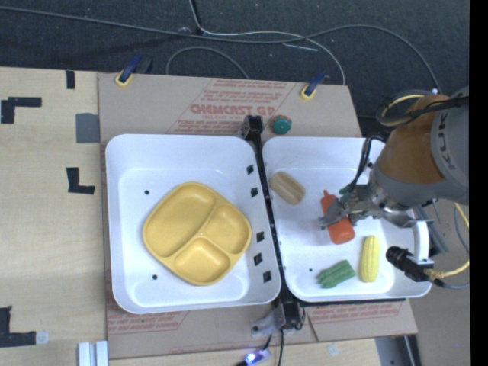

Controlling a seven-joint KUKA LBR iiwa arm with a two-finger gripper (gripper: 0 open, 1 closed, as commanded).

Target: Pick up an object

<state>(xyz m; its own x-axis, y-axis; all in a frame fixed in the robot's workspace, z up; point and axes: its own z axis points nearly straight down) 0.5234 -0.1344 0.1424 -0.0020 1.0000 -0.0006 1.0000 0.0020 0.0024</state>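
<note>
- Nearest you, at the lower rim of the right bin (305, 152), lie a green vegetable piece (336, 274) and, just right of it, an upright yellow corn cob (370, 258).
- Above these two, you see an orange-red carrot-like object (338, 225) on the bin floor; the gripper (341, 213) is right over it, touching or nearly so.
- You cannot tell whether the gripper is spread or clenched, nor whether it grasps the orange-red object.
- Left of the gripper, near the divider between bins, rests a tan oval piece (287, 187).
- The grey arm (415, 162) enters from the right of the right bin.
- The left bin (122, 204) holds a yellow compartment plate (197, 232).
- A small teal object (282, 124) sits on cardboard beyond the bins.
</note>
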